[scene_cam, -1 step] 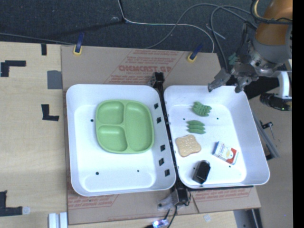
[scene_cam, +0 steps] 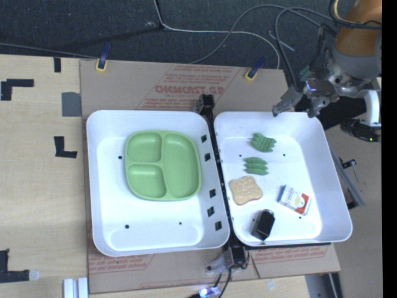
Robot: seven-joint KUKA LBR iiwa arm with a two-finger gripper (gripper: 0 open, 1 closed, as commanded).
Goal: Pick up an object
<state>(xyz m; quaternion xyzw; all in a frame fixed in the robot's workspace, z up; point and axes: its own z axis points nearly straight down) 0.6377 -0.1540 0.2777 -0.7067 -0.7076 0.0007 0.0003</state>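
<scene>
The gripper [scene_cam: 299,102] hangs open and empty above the right bin's [scene_cam: 329,166] far rim. In that bin lie two green pea pods [scene_cam: 263,143], toast [scene_cam: 245,190], a small carton [scene_cam: 293,199] and a black object [scene_cam: 263,224]; a green divided plate [scene_cam: 163,165] sits left.

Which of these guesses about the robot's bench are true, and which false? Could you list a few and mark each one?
1. The green divided plate lies in the left bin. True.
2. The gripper holds the slice of toast. False: the toast lies on the floor of the right bin, and the gripper is up by that bin's far rim with nothing between its fingers.
3. Two green pea pods lie in the right bin. True.
4. The black object sits on the green plate. False: it lies in the right bin, near its front edge.
5. The small red and white carton lies in the right bin. True.
</scene>
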